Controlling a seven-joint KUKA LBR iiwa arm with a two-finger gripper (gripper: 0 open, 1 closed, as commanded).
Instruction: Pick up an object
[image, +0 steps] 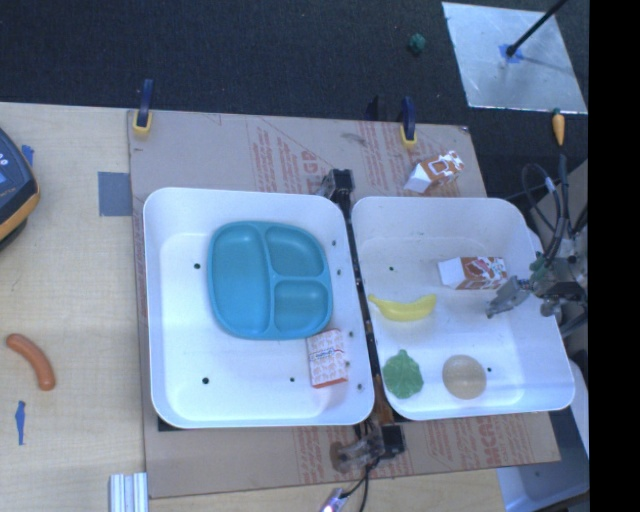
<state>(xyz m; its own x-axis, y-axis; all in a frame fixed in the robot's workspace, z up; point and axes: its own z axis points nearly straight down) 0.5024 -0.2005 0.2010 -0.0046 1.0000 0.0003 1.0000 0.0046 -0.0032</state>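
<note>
near edge of right bin (560, 385): green toy (403, 374) and round beige object (464, 377); then banana (403, 307); farther, small carton (472, 271). tool (522, 292) hovers at the bin's right rim, holding nothing, its opening impossible to judge.

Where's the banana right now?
The banana lies in the right bin, near its left wall, above the green toy and left of the small carton.

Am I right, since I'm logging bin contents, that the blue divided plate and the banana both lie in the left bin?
Not quite. The camera view shows the blue divided plate in the left bin, but the banana lies in the right bin, near its left wall.
</note>
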